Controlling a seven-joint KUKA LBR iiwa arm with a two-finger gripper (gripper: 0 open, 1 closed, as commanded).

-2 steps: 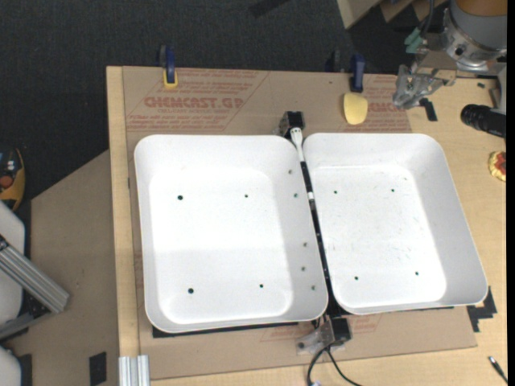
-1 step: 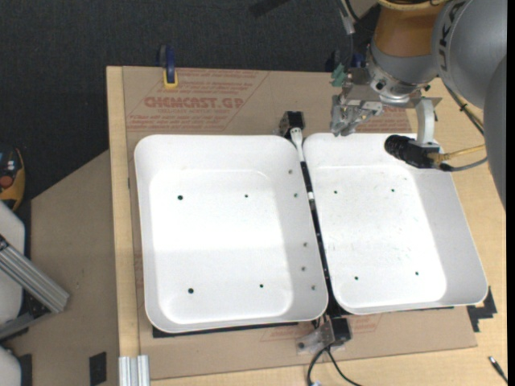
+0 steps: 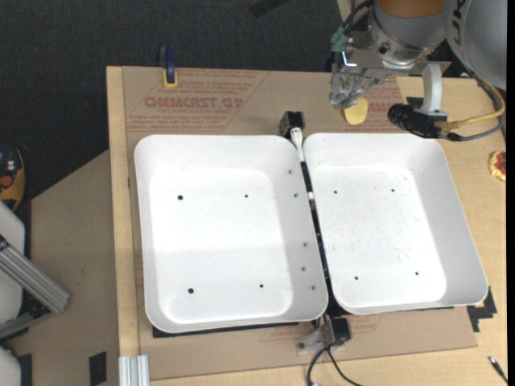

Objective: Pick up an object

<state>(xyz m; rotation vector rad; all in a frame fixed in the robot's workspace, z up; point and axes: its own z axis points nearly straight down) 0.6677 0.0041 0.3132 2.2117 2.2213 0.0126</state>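
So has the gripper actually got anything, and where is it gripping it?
The gripper seems to pinch a small pale yellow object by its upper edge, above the bench beyond the right bin. The contact is too small to confirm.

Two shallow white plastic bins (image 3: 213, 155) with black dots; tan cardboard sheet (image 3: 201, 95), red lettering; small pale-yellow object (image 3: 356, 111).

white bins: 2, side by side on bench – left bin (image 3: 153, 215), right bin (image 3: 459, 223) | small yellow object (image 3: 356, 112): 1, near bench far edge | blue-and-yellow clamp (image 3: 168, 65): 1, bench far-left corner | gripper (image 3: 348, 95): 1
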